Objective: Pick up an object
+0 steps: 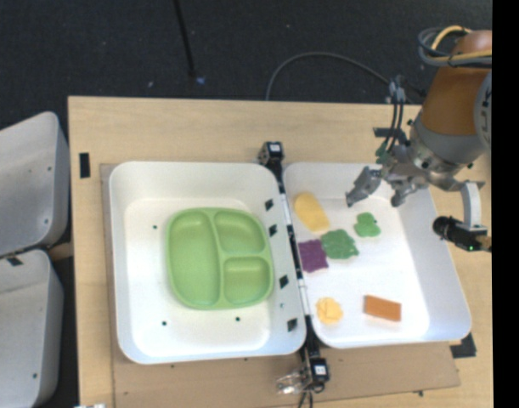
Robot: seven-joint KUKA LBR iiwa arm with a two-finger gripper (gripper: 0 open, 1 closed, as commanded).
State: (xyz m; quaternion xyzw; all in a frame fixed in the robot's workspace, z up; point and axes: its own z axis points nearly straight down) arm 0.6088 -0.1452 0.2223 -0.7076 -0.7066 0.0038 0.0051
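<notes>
Two white bins sit side by side on a wooden bench. Left bin [123, 228] holds a green divided plate [218, 257]. Right bin [429, 287] holds a yellow piece [310, 212], purple piece [313, 255], two green pieces [339, 245] [367, 225], a yellow flower shape [329, 310] and an orange block [382, 308]. At upper right, the gripper [380, 192] hovers with fingers spread apart, grasping nothing.

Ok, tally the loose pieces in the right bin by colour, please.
Yellow: 2 — upper, lower
Green: 2 — larger, smaller
Purple: 1
Orange: 1
Total: 6
</notes>
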